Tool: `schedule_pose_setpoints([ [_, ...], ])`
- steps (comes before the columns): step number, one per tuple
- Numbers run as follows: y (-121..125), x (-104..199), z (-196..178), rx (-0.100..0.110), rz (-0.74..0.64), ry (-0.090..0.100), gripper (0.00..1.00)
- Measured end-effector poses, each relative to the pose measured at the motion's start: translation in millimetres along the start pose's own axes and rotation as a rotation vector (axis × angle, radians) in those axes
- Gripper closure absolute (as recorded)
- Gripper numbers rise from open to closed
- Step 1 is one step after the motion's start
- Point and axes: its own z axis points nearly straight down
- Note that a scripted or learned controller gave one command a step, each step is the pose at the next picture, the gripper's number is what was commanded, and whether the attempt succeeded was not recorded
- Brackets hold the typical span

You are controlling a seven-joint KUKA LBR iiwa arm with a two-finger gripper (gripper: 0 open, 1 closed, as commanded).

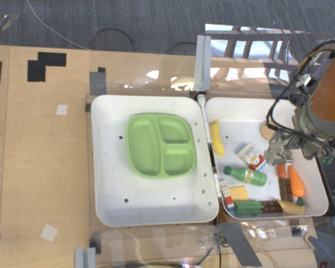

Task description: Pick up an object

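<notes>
The grey arm with its orange band leans in from the right, and its two-finger gripper (pixel 280 152) hangs low over the right-hand shallow white bin (pixel 240 128). How wide it stands, I cannot tell from up here. Just beside it lies a small red-and-white printed carton (pixel 250 156), with an orange carrot-shaped toy (pixel 296 183) near its other side. Below the carton lies a green plastic bottle (pixel 247 176) on its side; a yellow banana (pixel 216 138) rests near the bin's left wall. Over in the left white bin (pixel 109 194) sits a light green divided plate (pixel 159 144), well apart from the gripper.
</notes>
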Motion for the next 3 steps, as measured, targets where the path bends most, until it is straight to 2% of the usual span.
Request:
schedule_pose_setpoints([
  [1,-1,0,0,0.001,0.001,-0.001,0.0],
  [2,2,-48,107,0.001,-0.045,-0.004,0.0],
  [3,-47,16,113,0.005,0.018,-0.009,0.0],
])
